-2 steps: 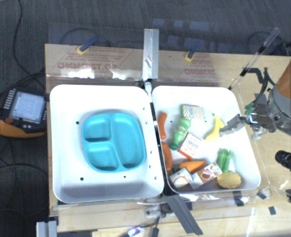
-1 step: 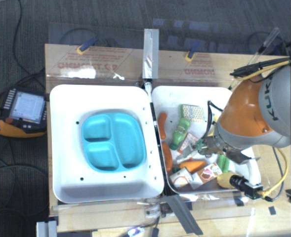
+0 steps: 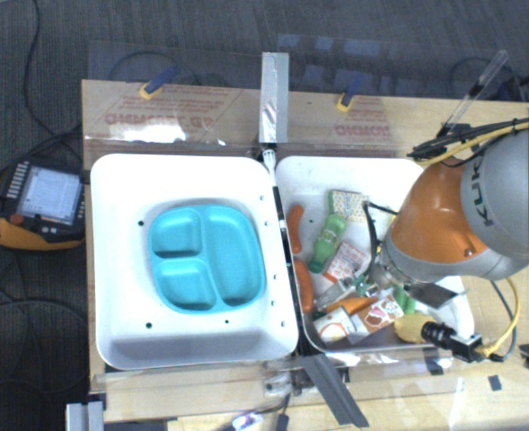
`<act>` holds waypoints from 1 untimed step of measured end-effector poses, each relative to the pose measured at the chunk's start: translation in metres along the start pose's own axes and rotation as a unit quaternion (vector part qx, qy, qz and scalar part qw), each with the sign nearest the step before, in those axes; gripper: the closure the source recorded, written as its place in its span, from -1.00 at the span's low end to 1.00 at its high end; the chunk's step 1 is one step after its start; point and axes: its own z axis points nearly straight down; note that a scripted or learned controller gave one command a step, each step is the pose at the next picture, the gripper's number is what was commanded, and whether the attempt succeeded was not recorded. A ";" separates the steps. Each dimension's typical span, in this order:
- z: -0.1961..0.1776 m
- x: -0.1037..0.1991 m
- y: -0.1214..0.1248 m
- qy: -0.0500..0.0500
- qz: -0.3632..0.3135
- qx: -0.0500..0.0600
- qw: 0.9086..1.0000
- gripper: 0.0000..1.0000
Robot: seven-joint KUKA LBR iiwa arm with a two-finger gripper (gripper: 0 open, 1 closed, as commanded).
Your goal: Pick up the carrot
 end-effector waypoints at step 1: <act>-0.215 -0.021 -0.007 0.003 -0.179 0.003 0.984 -1.00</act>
